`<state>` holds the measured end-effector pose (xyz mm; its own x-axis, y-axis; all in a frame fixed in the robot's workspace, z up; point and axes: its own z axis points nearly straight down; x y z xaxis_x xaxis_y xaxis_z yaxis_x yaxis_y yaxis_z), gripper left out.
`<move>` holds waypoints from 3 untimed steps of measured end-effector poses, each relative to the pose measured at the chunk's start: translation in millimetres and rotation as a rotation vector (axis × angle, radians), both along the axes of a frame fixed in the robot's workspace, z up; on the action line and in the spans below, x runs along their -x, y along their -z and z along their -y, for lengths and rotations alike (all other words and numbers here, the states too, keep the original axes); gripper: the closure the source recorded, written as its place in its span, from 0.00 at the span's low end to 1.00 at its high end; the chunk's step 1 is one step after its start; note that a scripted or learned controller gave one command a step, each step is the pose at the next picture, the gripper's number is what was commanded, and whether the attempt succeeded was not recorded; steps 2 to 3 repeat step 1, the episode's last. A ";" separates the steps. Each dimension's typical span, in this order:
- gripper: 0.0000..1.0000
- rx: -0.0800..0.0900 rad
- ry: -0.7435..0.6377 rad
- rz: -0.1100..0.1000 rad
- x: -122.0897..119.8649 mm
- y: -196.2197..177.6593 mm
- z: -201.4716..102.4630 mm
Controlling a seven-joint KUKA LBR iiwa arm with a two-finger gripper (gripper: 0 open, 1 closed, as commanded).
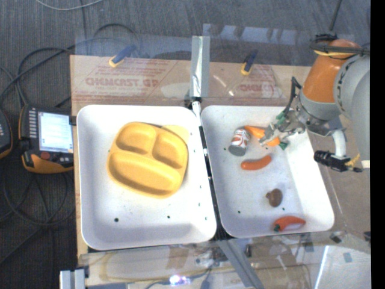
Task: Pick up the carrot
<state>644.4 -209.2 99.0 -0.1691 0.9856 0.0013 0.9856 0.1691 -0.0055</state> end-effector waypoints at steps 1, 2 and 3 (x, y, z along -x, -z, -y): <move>1.00 0.001 0.160 0.004 15.1 -99.3 -63.0; 1.00 0.001 0.160 0.004 15.1 -99.3 -63.0; 1.00 0.001 0.160 0.004 15.1 -99.3 -63.0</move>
